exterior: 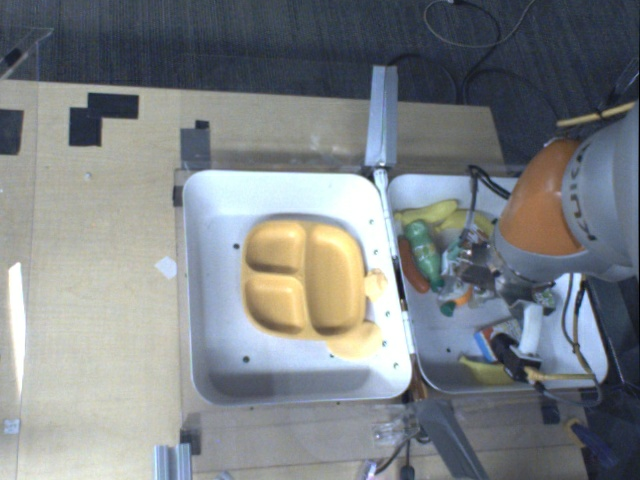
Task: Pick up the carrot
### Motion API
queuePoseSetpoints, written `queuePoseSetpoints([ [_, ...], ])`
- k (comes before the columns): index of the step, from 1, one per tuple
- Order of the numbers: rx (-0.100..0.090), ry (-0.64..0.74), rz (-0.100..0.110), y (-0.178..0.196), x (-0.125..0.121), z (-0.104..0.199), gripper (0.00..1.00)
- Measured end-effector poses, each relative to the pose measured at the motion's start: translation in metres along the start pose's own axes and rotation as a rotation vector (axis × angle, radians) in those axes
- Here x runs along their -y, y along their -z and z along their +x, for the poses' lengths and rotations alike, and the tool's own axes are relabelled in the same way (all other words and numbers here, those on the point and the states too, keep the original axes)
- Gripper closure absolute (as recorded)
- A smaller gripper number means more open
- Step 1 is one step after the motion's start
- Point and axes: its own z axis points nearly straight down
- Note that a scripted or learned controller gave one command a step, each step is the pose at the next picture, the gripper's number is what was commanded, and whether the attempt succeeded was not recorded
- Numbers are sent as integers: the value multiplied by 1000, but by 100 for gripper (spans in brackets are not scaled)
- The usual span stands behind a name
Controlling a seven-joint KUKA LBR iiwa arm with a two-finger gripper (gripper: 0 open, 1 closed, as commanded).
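The gripper [462, 273], fingers' state impossible to tell, hovers at three o'clock of the slim orange carrot [413, 268].

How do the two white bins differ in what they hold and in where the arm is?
The left bin holds one large yellow divided tray; the right bin holds several small items, among them a green piece, an orange-red carrot and yellow pieces. The arm hangs over the right bin, not the left bin. The left bin looks wider. Both are shallow, white and side by side.
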Motion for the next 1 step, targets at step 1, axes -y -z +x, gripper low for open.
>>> queuePoseSetpoints([
  [1,3,-122,-2,94,4,85,100],
])
